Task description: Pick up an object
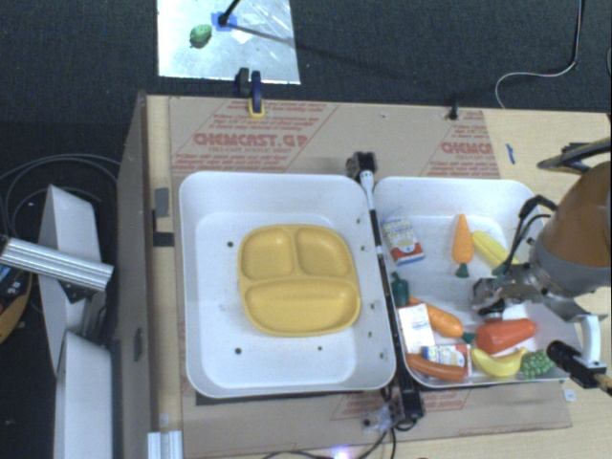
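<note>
Arm poised over cluttered right bin as pick-up attempt looms

The left bin (206, 256) carries a yellow divided tray (298, 280); in the right bin (440, 199) the gripper (492, 295) hovers above the toy food, its grasp impossible to tell from here. The nearest candidate, a red pepper (505, 334), lies just below-right of it, long axis roughly left-right, an orange carrot (463, 240) up-left, all on a cardboard-lined bench (287, 132) over dark carpet.
</note>
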You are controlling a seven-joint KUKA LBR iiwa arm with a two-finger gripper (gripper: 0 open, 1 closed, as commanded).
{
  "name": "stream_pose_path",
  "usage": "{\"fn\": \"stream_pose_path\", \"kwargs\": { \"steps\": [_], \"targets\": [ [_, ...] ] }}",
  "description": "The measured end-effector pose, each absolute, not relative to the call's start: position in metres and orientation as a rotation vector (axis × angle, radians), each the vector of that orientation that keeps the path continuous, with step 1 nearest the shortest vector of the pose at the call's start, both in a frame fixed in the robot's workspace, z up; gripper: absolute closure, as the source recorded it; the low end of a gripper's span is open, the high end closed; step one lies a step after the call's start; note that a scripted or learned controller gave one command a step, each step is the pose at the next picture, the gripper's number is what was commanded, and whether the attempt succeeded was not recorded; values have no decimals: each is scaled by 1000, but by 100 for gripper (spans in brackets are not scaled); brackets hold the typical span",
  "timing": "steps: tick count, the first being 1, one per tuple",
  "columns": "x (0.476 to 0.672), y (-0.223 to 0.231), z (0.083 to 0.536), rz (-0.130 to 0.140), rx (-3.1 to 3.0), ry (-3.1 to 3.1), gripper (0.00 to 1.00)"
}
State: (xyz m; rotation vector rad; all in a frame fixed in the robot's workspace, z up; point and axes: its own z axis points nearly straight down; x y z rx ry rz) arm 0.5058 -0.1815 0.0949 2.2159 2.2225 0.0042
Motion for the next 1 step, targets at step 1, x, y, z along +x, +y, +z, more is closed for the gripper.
{"fn": "stream_pose_path", "kwargs": {
  "steps": [1],
  "targets": [
    [542,-138,86,6,2215,2223,100]
  ]
}}
